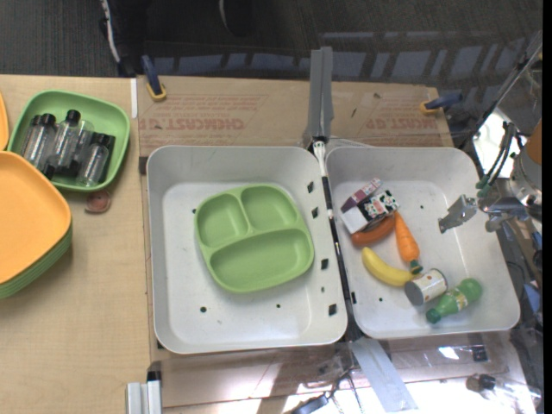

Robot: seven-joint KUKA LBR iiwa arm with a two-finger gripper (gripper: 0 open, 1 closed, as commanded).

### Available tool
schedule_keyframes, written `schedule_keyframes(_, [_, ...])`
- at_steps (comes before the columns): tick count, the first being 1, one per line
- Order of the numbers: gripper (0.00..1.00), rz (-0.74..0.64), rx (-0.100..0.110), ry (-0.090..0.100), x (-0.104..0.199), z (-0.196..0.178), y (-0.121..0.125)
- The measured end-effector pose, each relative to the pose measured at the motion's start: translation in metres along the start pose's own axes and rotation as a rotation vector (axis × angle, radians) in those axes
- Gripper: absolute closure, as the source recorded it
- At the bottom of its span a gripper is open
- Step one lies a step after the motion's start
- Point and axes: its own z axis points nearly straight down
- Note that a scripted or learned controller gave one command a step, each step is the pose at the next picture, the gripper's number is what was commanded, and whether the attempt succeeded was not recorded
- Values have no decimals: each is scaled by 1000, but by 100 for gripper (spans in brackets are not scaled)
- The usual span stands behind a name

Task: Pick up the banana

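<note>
1. Banana (385, 268): lying flat in the right bin (379, 169), roughly mid-floor toward the left wall, curved, one end pointing up-left, the other down-right. Not lifted, not touched by anything from above.
2. Close neighbours: carrot (405, 240) just beside its upper right, tilted, lower end near or touching the can (424, 286); can at the banana's lower-right tip, touching or almost so, hard to tell which. Small box (369, 205) above, with a dark red piece (373, 233) under it, just above the banana's upper end. Green bottle (454, 299) further right, beside the can.
3. Further out: left bin (168, 240) bearing a green plate (254, 238) with three compartments. On the bench to the far left, a green tray of vials (67, 141) and a stack of orange plates (30, 227).
4. Gripper (454, 215): at the right side of the right bin, well apart from the banana, above bare floor. Holding nothing, touching none of the objects as far as visible. Whether apart or together: cannot tell, too small and seen at a slant.
5. Step in hand, by judgement: approach not yet made; reach phase at most, grasp not begun.
6. Next move, by judgement: travel left across the bin to above the banana's middle, wrist turned so the closing line runs across the short width, then straight descent. Tight quarters: carrot and can crowding the right end, so a grasp nearer the middle or left half likely cleaner. Risk of nudging the carrot or pinching two things at once.
</note>
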Motion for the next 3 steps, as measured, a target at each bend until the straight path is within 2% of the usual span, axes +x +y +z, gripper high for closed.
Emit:
schedule_keyframes(1, [0,122,2,1,-25,39,-44])
schedule_keyframes(2, [0,43,2,11,-14,106,-51])
schedule_keyframes(3, [0,138,1,1,49,106,-47])
